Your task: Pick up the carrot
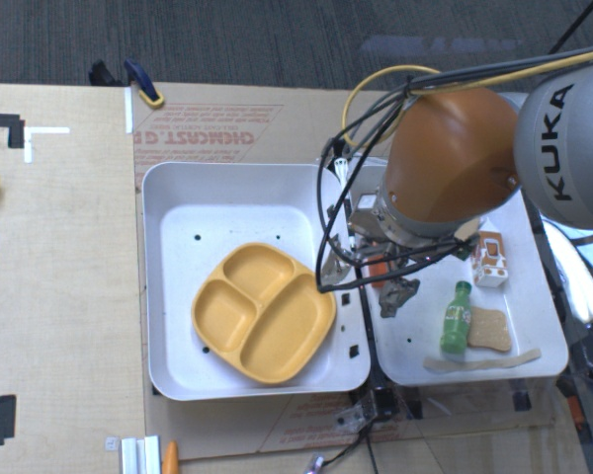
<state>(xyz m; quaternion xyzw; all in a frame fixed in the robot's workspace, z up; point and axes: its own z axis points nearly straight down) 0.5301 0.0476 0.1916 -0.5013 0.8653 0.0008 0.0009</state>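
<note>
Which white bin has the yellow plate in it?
The left bin, away from the arm. The yellow plate lies in it; the right bin holds a green bottle.

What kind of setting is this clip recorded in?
Likely a robotics lab bench: a KUKA arm over two white bins, toy food like a green bottle, and cardboard underneath.
</note>
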